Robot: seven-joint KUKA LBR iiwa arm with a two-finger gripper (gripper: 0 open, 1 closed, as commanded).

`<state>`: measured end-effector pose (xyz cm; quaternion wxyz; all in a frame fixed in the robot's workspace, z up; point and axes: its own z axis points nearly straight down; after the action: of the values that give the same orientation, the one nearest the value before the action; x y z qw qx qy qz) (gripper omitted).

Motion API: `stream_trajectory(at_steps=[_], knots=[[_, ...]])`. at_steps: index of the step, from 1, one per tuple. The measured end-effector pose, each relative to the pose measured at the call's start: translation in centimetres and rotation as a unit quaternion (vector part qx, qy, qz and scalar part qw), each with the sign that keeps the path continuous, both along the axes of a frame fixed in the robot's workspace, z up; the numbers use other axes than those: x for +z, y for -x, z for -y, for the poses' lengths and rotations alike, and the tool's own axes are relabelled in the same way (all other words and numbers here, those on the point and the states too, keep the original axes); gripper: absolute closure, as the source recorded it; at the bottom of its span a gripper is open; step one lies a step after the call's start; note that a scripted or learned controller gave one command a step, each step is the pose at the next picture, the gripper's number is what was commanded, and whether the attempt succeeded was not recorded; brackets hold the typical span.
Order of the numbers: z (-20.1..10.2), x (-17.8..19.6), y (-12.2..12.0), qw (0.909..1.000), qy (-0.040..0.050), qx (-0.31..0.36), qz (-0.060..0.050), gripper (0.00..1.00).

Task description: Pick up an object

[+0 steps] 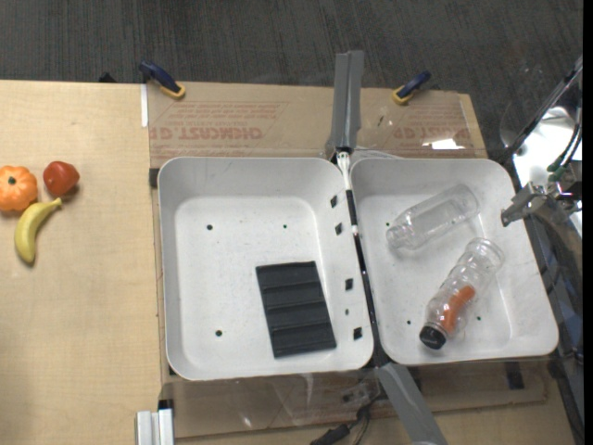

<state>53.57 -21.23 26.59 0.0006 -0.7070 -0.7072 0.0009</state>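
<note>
1. The end effector (519, 209) sits at the right edge of the frame, beside the right white bin (371, 248); I cannot tell its state.
2. Nearest targets: a clear plastic bottle (432, 218) at upper centre of that bin, and a clear bottle with orange contents and black cap (459, 293) lower right.
3. Approach squarely across a bottle's width; round plastic likely rolls.

Arm (556, 184) cut off at right edge, hand state unclear; orange fruit (14, 189) clipped at left.
</note>
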Motion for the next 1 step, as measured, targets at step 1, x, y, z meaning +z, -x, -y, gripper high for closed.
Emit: stream_trajectory(at_steps=[1], knots=[[0.29, -16.43, -0.45, 1.0000, -0.0046, 0.007, 0.001, 0.00]])
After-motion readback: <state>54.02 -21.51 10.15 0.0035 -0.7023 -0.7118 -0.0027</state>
